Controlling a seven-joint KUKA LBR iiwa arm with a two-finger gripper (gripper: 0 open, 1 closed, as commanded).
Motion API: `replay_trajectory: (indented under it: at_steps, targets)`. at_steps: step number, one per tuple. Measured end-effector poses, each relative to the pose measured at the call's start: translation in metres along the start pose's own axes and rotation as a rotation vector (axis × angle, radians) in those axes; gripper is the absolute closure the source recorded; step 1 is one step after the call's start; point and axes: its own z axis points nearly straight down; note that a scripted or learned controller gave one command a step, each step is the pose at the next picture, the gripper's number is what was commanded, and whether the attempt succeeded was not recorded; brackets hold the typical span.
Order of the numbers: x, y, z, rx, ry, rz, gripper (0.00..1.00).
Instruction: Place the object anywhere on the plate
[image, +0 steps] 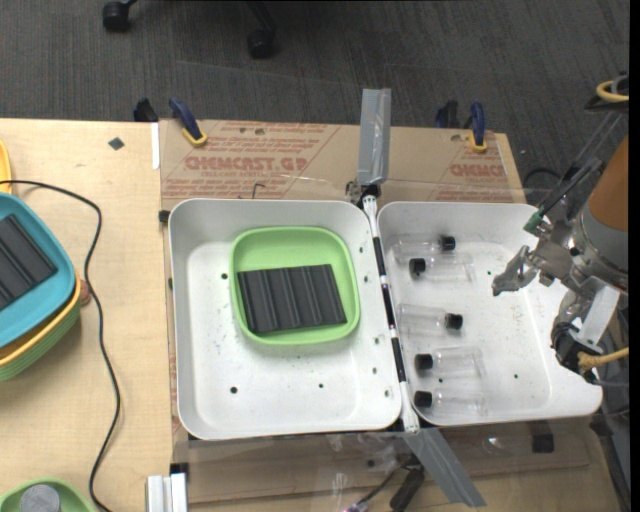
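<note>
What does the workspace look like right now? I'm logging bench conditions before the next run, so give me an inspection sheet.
Surface: wooden bench bearing two white bins, left bin and right bin, on clamped cardboard.
Job's things: green plate in the left bin, a dark ribbed insert on it; several clear vials with black caps lie in the right bin.
Clutter: stacked teal and yellow trays at the bench's left.
Grippers: gripper over the right bin's right side, nothing seen held.
Cables: black cable across the bench.
Surroundings: grey carpet, chair casters.
</note>
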Motion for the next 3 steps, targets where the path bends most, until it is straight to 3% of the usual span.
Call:
replay_trajectory:
  at_steps: [1, 2, 3]
  targets:
    - [-0.064, 0.031, -0.021, 0.002, -0.001, 0.340, 0.00]
    - [-0.097, 0.051, -0.037, 0.003, -0.001, 0.484, 0.00]
    - [-0.099, 0.052, -0.085, 0.002, -0.001, 0.712, 0.00]
